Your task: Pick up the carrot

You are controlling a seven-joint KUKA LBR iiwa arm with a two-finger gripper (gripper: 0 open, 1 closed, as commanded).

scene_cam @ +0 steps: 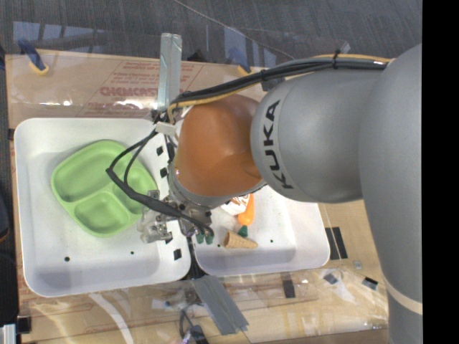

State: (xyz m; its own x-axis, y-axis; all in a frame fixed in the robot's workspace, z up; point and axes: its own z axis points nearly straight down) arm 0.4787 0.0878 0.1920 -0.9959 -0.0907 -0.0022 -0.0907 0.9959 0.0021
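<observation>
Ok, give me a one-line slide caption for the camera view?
KUKA arm reaching over two white bins, carrot and ice cream cone in the right bin.

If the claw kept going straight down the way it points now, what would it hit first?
Probably the rim where the left bin and right bin meet: the claw hangs over that seam. The carrot lies to its right in the right bin, off that line. Depth is unclear from this slant.
</observation>
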